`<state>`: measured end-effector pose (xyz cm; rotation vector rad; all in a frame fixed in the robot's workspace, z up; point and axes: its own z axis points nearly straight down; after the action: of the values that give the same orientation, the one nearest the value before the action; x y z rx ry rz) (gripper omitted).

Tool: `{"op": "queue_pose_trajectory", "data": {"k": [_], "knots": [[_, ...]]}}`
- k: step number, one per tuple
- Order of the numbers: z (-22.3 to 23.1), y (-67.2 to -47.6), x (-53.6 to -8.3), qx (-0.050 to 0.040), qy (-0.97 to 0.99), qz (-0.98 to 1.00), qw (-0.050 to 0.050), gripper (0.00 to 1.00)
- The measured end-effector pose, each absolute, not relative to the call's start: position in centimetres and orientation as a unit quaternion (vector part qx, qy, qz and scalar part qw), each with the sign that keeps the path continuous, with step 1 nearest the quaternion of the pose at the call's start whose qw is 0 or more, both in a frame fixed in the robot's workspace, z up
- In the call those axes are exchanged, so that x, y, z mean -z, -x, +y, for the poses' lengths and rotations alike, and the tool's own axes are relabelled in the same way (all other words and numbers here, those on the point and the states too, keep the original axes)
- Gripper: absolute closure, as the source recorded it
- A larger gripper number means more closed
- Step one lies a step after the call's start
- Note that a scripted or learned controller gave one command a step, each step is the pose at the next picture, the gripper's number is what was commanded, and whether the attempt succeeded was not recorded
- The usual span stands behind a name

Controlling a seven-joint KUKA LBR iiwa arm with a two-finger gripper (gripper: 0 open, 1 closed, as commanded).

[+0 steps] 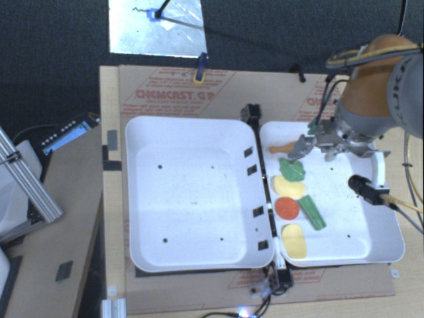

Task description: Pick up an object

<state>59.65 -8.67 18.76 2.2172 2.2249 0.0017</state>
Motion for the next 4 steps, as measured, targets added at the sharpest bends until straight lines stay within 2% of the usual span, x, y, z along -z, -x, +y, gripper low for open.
{"op": "queue_pose_trajectory", "data": {"k": [1,2,3,4], "knots": [[-9.9,-58.1,-8.0,0.0005,-0.707,0.707,-0.001,0.00],[-9.9,-58.5,-9.7,-0.0022,-0.706,0.708,0.002,1.00],[-8.7,-53.2,-8.3,0.0007,-0.707,0.707,-0.001,1.00],[-8.4,-60.1,-8.6,-0.0025,-0.705,0.709,0.003,1.00]]}}
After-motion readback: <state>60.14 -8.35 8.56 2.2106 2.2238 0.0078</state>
